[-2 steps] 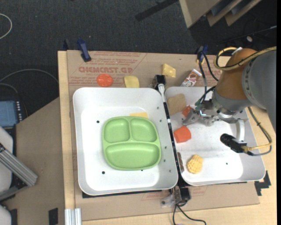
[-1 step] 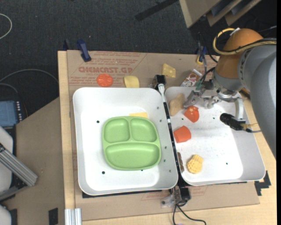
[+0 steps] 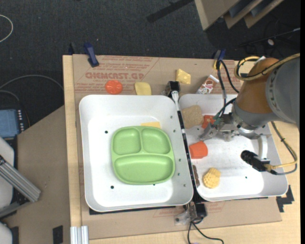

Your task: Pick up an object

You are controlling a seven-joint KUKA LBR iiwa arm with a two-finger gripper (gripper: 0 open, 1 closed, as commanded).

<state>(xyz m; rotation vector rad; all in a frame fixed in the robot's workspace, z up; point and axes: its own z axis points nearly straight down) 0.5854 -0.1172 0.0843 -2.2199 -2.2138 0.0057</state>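
Pincer (image 3: 208, 133) above glossy orange block (image 3: 198, 150)

Dark carpet floor (image 3: 43, 28) around a brown cardboard-topped bench (image 3: 119, 71); behind the bench, wooden furniture (image 3: 228, 12); left of it, aluminium rail (image 3: 19, 183).

Orange block (image 3: 198, 150) in right bin (image 3: 238, 190)

1. My bench (image 3: 76, 143) is topped with a brown cardboard sheet printed in red letters.
2. Two white bins sit on it side by side: the left bin (image 3: 93, 157) and the right bin (image 3: 238, 188).
3. Behind the bins, on the cardboard, lie an orange round piece (image 3: 114, 86), a yellow block (image 3: 142, 88), a yellow wedge (image 3: 183, 76) and a small printed packet (image 3: 207, 86).
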